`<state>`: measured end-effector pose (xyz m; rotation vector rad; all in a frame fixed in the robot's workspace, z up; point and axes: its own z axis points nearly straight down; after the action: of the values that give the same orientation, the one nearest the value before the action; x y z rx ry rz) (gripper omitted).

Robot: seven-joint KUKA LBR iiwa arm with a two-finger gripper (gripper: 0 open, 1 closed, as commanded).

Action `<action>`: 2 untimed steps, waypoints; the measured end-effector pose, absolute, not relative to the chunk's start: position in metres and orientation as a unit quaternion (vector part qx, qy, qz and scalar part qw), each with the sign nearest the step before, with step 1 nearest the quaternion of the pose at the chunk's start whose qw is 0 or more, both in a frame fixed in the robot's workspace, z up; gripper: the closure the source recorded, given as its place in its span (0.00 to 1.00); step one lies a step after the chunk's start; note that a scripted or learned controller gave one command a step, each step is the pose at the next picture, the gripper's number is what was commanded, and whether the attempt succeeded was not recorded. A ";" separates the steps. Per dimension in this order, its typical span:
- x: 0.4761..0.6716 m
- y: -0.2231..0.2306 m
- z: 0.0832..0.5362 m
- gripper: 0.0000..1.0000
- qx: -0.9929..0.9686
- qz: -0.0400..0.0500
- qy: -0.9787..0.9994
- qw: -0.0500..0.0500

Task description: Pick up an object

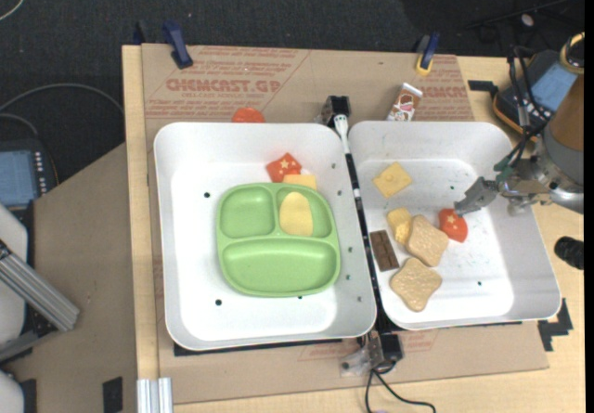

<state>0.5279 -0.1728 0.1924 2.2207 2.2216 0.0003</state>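
Strawberry, a small glossy red toy piece with a green top, lies in my right-hand white bin, just below and touching the tip of my pincer. My pincer is dark grey metal, slanting down from the right toward the bin floor; I cannot tell how it stands. Just left of the strawberry sit two tan toast slices with a rough, bready surface, one overlapping the other, and a small yellow lump beside them. A flat yellow cheese square lies further up, and a brown chocolate bar rests by the bin's left wall. In the left bin a smooth green divided plate holds a pale yellow oval, with a red piece above it.
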 end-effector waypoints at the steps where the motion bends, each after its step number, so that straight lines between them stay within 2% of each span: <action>1: 0.565 -0.158 0.122 0.00 0.706 -0.001 0.708 -0.002; 2: 0.551 -0.157 0.082 0.00 0.707 -0.001 0.707 -0.003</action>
<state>0.5514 -0.1573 0.0824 2.2256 2.2247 -0.0036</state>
